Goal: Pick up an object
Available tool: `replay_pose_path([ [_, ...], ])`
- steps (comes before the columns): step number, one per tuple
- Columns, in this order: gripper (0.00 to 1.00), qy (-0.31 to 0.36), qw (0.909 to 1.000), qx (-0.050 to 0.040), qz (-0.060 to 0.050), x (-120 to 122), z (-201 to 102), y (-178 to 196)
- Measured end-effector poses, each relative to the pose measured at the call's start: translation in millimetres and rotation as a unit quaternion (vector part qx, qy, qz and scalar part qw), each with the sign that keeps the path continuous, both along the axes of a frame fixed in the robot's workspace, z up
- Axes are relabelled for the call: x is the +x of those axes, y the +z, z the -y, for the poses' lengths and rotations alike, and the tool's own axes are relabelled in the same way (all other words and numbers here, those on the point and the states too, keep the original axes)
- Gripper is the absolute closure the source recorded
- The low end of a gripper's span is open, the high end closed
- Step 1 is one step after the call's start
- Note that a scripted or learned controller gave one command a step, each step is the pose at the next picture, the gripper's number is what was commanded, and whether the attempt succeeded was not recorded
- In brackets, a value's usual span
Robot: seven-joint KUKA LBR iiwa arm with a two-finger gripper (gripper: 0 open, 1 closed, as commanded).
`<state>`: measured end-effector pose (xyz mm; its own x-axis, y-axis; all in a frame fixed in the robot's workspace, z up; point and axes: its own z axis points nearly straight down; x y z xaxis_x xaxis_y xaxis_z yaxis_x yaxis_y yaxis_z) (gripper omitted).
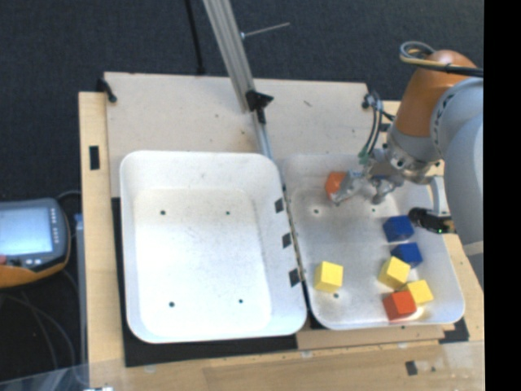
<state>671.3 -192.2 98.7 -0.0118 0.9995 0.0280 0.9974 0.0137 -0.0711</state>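
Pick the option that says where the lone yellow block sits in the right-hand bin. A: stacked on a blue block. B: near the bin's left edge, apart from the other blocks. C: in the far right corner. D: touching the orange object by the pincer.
B: the lone yellow block lies by the left side of the right bin, well away from the cluster of blue, yellow and red blocks.

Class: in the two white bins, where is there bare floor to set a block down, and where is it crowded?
The left bin has bare floor throughout. In the right bin, bare floor lies between the orange block and the lone yellow cube. Its near right corner is crowded with blocks.
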Motion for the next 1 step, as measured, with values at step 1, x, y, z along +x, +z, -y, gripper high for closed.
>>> replay_pose_path([
  [1, 0.00, 0.000, 1.0000, 0.0015, 0.000, 0.0, 19.7, -1.1],
])
